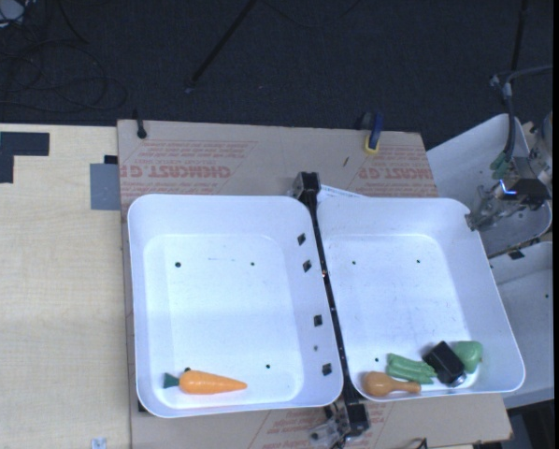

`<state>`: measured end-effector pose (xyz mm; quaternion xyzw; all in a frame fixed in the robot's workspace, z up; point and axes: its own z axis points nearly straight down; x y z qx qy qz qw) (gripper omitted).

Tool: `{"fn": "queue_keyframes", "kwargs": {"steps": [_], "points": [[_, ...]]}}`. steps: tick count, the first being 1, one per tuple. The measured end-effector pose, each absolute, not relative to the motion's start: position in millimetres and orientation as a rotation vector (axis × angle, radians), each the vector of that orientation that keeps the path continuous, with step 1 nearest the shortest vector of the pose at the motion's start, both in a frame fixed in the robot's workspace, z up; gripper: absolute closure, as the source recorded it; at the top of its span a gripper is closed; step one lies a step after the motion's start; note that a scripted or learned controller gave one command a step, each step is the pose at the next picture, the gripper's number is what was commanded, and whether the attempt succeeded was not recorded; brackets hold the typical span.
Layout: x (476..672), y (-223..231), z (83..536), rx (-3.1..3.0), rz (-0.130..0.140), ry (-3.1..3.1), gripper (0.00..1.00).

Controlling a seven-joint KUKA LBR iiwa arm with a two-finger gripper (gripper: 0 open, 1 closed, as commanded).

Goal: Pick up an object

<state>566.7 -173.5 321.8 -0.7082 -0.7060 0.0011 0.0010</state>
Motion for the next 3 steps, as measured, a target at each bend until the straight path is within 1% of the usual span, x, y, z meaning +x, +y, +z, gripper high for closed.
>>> {"fn": "queue_keyframes", "kwargs": {"steps": [1,2,3], "points": [[597.0,-177.1,215.8,-2.215,0.009,-2.215,1.00],[625.0,-154.8,253.3,-2.220,-0.002,-2.226,1.00],[618.9,-183.6,256.1,-2.224,0.003,-2.219,1.00]]}}
